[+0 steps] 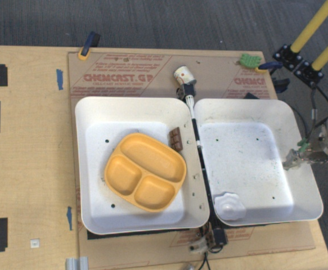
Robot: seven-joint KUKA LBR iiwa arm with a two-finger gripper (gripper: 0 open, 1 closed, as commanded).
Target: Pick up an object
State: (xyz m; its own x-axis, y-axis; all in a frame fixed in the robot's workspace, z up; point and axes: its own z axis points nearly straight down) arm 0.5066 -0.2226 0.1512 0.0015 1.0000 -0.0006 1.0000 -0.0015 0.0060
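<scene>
Overhead slanted view of bench with two shallow white plastic bins side by side. Left bin (90, 167): yellow three-compartment plastic tray (145, 171) lying flat near the centre, tilted diagonally; small brown rectangular block (175, 139) just beside the tray's upper right corner, against the bin's right wall. Right bin (304, 201): small translucent white lidded cup or similar item (229, 205) in the near left corner, identity uncertain; remaining floor speckled with dark marks.

Two-finger gripper (292, 161) at the right bin's right rim, partly cut off by the frame edge; nothing seen between its tips, degree of opening impossible to tell at this size and angle.

Task progress, as judged: at the outset, no object lifted. All candidate objects resting on bin floors, well apart from the gripper. Left to do: choice of target, travel over it, descent, closure and lift. Nearest candidate: the translucent item in the right bin; tray and block farther, across the dividing walls.
</scene>
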